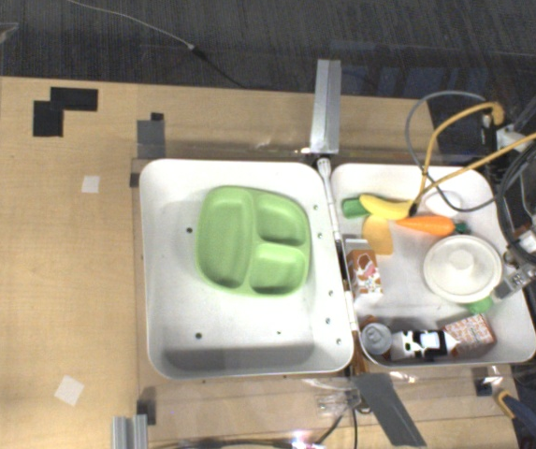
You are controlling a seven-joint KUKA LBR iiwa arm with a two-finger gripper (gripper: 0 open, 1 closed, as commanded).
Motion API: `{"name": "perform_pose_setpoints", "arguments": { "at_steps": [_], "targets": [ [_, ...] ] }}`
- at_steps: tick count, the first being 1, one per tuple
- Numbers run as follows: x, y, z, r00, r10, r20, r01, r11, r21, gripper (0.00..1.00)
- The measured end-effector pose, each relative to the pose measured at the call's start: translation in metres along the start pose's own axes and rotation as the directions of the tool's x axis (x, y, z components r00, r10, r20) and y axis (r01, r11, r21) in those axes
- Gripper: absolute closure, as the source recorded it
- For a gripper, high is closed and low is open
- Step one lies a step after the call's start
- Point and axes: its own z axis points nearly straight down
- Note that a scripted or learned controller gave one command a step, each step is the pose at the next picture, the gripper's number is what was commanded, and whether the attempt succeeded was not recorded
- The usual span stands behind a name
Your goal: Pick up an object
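Camera view: green plate (252,239) in left bin (169,344)

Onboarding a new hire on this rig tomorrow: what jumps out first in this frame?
The big green divided plate lying alone in the left bin draws the eye first. Next is the cluttered right bin: a white bowl sits in the middle, with an orange carrot and a yellow banana behind it and small packages along the near wall. The arm's tool sits at the right bin's right edge, beside the bowl.
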Motion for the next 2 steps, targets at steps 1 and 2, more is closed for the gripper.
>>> {"name": "perform_pose_setpoints", "arguments": {
  "at_steps": [1, 2],
  "targets": [
    [-0.039, -0.105, -0.065, 1.0, 0.016, -0.003, -0.016, 1.0, 0.01, 1.0],
    [-0.116, -0.103, -0.011, 0.988, 0.154, 0.003, -0.154, 0.988, 0.0, 1.0]
  ]
}}
